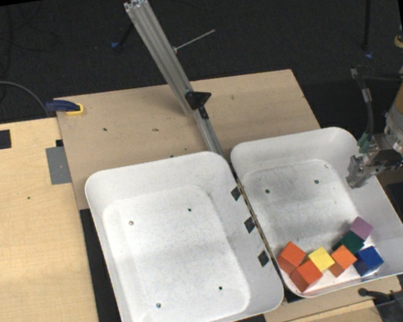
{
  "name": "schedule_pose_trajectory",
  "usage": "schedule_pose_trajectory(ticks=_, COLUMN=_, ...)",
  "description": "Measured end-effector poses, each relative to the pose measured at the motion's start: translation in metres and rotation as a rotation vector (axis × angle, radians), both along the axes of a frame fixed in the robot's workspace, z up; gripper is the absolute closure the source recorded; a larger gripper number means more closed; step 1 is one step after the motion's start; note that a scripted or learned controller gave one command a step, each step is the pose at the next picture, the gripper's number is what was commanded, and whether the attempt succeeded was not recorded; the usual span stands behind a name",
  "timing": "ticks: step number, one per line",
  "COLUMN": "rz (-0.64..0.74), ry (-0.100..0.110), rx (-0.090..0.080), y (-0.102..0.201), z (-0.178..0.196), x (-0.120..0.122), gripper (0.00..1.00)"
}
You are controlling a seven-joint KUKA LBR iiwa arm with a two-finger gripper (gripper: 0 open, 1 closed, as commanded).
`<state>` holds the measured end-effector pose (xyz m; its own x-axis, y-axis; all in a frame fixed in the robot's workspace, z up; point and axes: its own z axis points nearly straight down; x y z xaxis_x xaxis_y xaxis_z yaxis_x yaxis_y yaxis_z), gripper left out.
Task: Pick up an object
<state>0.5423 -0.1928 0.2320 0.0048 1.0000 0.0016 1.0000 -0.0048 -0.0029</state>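
Pincer (pixel 359 168) sits at the right rim of the right bin (pixel 290 146), low and close to the bin's wall, and I can't tell from this angle whether it is spread or closed; nothing shows in its grip. I read this as a parked or approach pose, since it hangs at the bin's edge, not over anything worth grabbing.

What I want lies below it and slightly to the left, in the bin's near corner: a huddle of small blocks. Nearest the pincer is the purple block (pixel 361 228), with the blue block (pixel 369 259) just under it. Farther left come a small orange block (pixel 344 257), the yellow block (pixel 322 260) and a larger orange block (pixel 295 254), all touching or nearly so.

They look bunched there because the bin wall stops them, which I judge makes a clean grasp awkward: neighbours crowd each side. Purple, on the cluster's outer edge, seems the easiest pick. The left bin (pixel 114 185) lies well away across the table (pixel 142 120).
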Motion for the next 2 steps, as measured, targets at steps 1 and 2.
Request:
schedule_pose_trajectory(ticks=1, rz=0.001, ry=0.001, rx=0.001, y=-0.0007, z=0.0092, x=-0.0001, gripper=1.0)
schedule_pose_trajectory(ticks=2, rz=0.002, ry=0.002, rx=0.001, y=-0.0016, z=0.0186, x=-0.0001, gripper=1.0)
